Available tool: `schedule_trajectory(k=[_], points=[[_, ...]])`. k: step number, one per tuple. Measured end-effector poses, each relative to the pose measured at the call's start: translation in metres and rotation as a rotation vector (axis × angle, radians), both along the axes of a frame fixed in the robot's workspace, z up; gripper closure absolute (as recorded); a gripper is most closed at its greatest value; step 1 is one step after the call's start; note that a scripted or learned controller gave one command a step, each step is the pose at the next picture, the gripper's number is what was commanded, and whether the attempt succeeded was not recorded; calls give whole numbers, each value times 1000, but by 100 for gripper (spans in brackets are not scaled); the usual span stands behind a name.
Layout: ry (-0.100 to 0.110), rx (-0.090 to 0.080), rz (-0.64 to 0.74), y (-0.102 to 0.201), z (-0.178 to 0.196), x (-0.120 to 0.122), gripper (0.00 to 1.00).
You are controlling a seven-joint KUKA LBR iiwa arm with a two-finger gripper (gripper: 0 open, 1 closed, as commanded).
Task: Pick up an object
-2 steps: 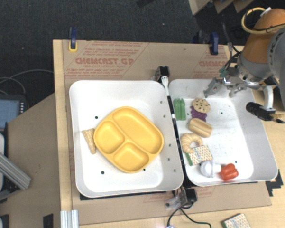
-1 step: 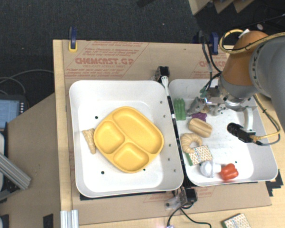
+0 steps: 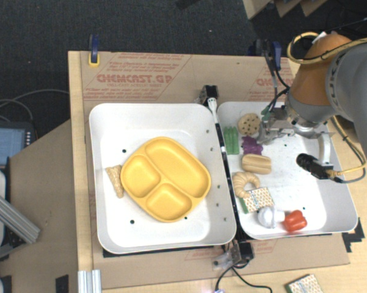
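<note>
The gripper (image 3: 270,129) is lowered into the right bin (image 3: 330,218), just above the purple toy (image 3: 251,145) near the bin's far left; its opening cannot be told. A yellow divided plate (image 3: 165,177) is seen in the left bin (image 3: 110,127), a cracker (image 3: 115,179) touching its left edge.

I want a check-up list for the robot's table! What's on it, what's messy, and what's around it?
Surface: wooden bench bearing two white bins, left bin, right bin.
Job's things: right bin holds cookie, purple toy, bread roll, red pepper.
Clutter: yellow divided plate in left bin, cracker beside it.
Gripper: gripper above right bin, near cookie.
Cables: yellow cable by arm.
Surroundings: dark carpet.
</note>
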State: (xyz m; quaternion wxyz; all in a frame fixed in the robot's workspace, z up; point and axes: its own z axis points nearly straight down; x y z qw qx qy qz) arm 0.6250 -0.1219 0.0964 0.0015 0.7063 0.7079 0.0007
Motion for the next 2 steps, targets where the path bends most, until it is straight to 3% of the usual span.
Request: schedule_trajectory(k=[1, 2], points=[[1, 0, 0, 0, -1, 0, 0], [-2, 0, 1, 26, -12, 44, 0]])
